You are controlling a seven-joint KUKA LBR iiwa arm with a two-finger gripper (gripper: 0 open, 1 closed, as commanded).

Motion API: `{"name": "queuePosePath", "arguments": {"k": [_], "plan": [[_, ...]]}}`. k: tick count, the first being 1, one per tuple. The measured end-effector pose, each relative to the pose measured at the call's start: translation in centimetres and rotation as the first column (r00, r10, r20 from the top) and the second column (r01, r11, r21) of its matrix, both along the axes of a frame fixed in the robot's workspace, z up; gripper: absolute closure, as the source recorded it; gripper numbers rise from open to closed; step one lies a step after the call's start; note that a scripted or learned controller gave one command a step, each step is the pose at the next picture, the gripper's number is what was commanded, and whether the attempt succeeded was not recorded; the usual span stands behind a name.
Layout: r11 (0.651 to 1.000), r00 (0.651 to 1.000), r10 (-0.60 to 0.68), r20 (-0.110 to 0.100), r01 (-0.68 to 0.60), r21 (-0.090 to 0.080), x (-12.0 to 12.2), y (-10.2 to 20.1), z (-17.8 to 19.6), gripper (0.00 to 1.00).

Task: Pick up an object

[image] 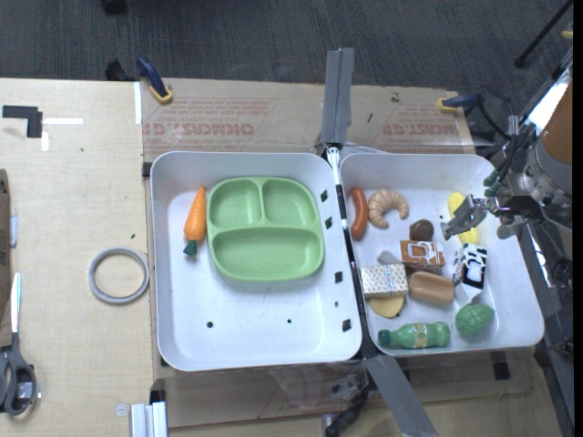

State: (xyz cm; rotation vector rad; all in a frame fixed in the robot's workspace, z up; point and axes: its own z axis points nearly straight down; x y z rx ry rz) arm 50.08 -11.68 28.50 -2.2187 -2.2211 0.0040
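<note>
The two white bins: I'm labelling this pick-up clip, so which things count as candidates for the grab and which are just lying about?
Job:
two-finger gripper
tan croissant
red sausage
green plastic bottle
green round vegetable

Lying about:
grey tape ring
scissors
blue clamp

Red print on the cardboard sheet [273, 116] appears upside down and cannot be read.

two white bins [173, 335], one green plate [266, 228], one carrot [194, 217]
</note>
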Motion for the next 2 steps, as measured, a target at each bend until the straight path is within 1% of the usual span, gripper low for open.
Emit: {"name": "queuePosePath", "arguments": {"k": [1,2], "plan": [[0.999,0.999,0.045,0.002,-0.045,0.001,-2.3,-2.3,-15.8,0.0],[0.997,0.997,-0.075,0.002,0.075,0.0,-0.3,1.1,-19.4,0.0]]}}
